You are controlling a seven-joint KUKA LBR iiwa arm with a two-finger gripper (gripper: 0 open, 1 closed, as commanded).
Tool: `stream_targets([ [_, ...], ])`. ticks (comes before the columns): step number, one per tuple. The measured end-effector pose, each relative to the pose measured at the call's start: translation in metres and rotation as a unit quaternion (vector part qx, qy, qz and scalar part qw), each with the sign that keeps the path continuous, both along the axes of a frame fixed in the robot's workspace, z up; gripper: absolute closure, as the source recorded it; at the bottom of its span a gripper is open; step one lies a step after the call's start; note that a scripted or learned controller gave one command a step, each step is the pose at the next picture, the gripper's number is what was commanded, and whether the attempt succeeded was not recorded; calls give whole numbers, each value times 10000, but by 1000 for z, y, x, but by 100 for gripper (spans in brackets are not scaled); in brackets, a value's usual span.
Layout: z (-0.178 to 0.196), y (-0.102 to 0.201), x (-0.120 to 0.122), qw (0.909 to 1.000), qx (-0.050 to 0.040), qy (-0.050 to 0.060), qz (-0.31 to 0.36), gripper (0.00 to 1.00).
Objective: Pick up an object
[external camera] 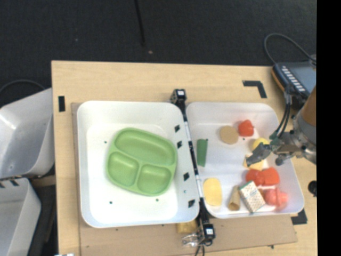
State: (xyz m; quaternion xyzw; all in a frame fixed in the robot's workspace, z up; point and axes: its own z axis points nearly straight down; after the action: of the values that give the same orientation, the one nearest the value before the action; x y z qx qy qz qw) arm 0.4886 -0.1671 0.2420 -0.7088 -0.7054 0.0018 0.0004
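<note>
Claw hangs over the right bin, grip unreadable. A yellow piece lies just beside it, red blocks just below. Nothing is visibly lifted; the pick remains.

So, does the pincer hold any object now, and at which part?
It cannot be told: the pincer is low over the yellow object in the right bin, but no grip shows.
</note>
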Motion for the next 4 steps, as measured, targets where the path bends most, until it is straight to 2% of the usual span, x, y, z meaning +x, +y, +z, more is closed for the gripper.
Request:
stream_targets([
  [1,-73,-20,0,10000,6,-5,14,0],
  [2,-59,-20,2,10000,-2,-37,7,100],
  [3,-17,66,7,10000,15,-41,69,100],
  [4,-44,68,1,10000,8,-14,10,100],
])
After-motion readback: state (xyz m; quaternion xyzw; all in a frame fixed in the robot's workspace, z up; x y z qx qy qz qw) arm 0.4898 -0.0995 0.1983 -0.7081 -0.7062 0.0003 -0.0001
